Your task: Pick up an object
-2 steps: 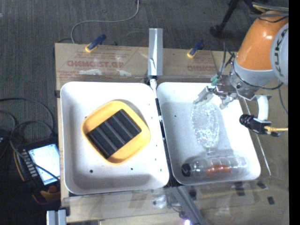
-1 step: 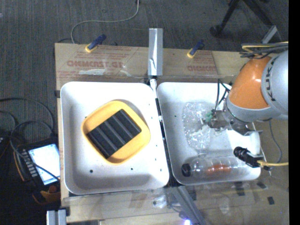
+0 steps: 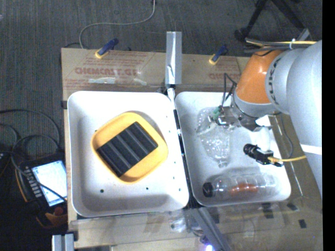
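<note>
Left bin [image 3: 78, 140] first: a yellow tray [image 3: 130, 146] with a black ribbed insert sits square in the middle of it, turned on a diagonal, well apart from the arm and not in play by the look of things.

Across the divider into the right bin [image 3: 191, 156]. Up near its back left lies a crumpled clear plastic thing [image 3: 213, 135], maybe a cup or wrapper, glassy and hard to read against the white floor. Its edges are too faint to call a long axis. Along the front wall lies a clear bottle [image 3: 238, 187], on its side, long axis running left to right, dark cap pointing left, something orange-red showing through its middle.

Now the arm [image 3: 293, 88], reaching in from the right, orange band up top. The gripper [image 3: 224, 116] hangs over the back of the right bin, right at the upper right edge of the crumpled plastic. That is the relation to watch: the plastic lies just left and toward the front of the tool, touching or nearly so, while the bottle sits well forward of it. My call is the plastic is the target. Whether the tool is released or clenched, I cannot tell; the wrist hides it. Nothing is visibly held. A thin, slippery, crushable thing like that could easily slide away.
</note>
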Controlling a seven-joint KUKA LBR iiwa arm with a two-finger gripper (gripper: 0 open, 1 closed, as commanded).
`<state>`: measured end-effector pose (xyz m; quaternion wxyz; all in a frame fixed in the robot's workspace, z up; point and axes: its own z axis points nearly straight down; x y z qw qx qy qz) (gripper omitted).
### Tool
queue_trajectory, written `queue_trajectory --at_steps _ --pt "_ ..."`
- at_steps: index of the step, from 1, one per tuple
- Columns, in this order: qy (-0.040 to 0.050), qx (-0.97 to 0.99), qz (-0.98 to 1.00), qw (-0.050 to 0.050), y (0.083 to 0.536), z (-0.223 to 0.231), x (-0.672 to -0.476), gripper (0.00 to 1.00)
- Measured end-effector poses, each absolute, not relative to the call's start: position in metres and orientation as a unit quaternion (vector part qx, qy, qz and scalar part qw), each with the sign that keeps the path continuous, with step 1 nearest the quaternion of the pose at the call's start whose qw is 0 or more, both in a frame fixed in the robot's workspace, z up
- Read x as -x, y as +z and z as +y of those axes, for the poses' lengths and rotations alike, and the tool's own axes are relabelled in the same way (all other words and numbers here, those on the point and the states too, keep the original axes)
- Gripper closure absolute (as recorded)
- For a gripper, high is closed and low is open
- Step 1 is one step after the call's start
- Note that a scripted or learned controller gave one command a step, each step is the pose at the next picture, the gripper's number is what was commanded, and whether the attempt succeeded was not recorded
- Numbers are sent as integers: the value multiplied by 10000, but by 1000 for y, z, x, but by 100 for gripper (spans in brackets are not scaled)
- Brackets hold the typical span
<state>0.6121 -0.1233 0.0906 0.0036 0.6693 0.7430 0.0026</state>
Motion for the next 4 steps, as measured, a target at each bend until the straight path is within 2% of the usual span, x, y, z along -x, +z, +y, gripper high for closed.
queue_trajectory --at_steps 1,2,3,4 --pt "25 -6769 7361 31 92 -124 -518 0" --pt "43 -6737 7390 69 91 -113 -580 0" --pt "-54 -6526 7576 -58 89 -111 -634 0" --pt "25 -5614 8275 63 91 -124 -579 0"
